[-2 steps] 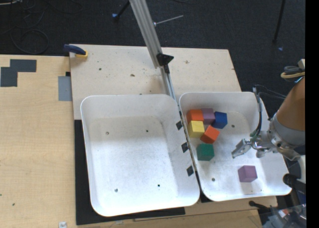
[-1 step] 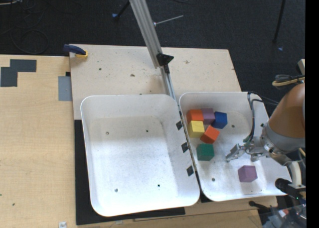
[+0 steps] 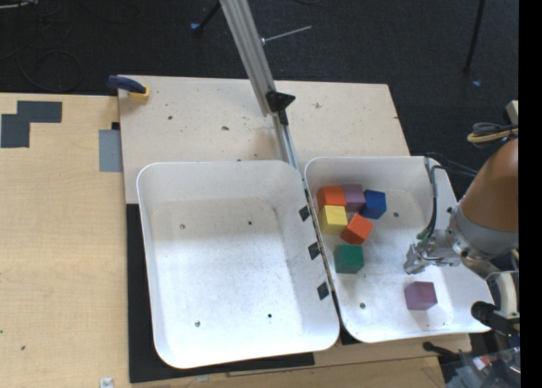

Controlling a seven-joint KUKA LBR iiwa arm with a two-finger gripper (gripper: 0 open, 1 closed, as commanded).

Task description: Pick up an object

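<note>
Arm low over the right bin, jaws above the floor beside the purple cube.

The gripper (image 3: 417, 259) hangs over the right bin (image 3: 398, 327), near its right wall; whether the jaws are wide or narrow I cannot tell, and nothing shows between them. The purple cube (image 3: 420, 295) lies just below the gripper in the view, apart from it, on the bin floor. A cluster of blocks sits against the bin's left side: an orange cube (image 3: 331, 196), a yellow cube (image 3: 335, 215), a mauve block (image 3: 353, 198), a blue cube (image 3: 374, 203), a red-orange cube (image 3: 358, 228) and a green cube (image 3: 348, 258). The left bin (image 3: 161, 208) lies beside it on the worktop (image 3: 195, 119).
</note>
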